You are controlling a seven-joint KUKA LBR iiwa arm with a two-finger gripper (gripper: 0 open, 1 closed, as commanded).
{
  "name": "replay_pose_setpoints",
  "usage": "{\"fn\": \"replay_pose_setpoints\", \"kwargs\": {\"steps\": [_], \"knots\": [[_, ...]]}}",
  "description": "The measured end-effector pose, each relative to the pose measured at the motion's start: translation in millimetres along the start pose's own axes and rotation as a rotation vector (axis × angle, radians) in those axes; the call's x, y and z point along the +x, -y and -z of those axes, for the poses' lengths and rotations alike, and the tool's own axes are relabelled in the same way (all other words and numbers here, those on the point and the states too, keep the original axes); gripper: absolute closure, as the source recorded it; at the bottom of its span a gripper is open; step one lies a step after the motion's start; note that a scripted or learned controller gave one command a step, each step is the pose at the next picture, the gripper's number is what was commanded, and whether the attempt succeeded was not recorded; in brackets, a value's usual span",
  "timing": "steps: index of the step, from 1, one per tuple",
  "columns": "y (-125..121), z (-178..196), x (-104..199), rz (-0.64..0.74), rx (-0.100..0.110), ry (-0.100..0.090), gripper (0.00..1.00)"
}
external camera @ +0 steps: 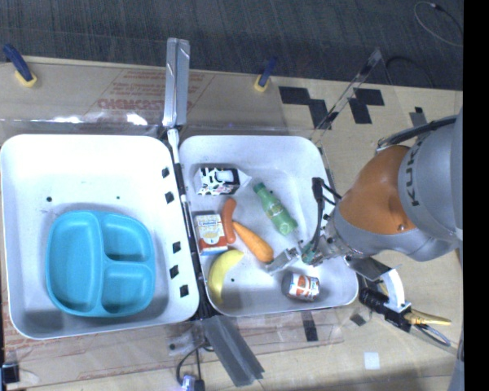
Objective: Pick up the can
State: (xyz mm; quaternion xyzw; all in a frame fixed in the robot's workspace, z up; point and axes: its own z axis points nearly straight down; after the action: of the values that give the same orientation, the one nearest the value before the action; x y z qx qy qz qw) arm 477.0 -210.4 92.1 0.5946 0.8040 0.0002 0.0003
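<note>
Lying sideways, cylindrical metal can [302, 286], pincer [310, 255] above

The can [302, 286] lies on its side near the right bin's [253, 147] front right corner, just below the end effector [310, 253]. A carrot [253, 241] and banana [220, 272] lie left of it.

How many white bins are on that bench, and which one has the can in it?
2. The left bin holds a blue divided tray. The right bin holds the can, near its front right corner, among other items.
</note>
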Motion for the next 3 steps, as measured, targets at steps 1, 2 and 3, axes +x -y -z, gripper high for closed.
{"fn": "replay_pose_setpoints", "kwargs": {"steps": [1, 2, 3], "knots": [[-0.7, 9.7, 0.4, 0.005, 0.0, -0.001, 1.0], [-0.7, 9.7, 0.5, 0.005, 0.0, -0.001, 0.0], [-0.7, 9.7, 0.5, 0.005, 0.0, -0.001, 0.0]]}}
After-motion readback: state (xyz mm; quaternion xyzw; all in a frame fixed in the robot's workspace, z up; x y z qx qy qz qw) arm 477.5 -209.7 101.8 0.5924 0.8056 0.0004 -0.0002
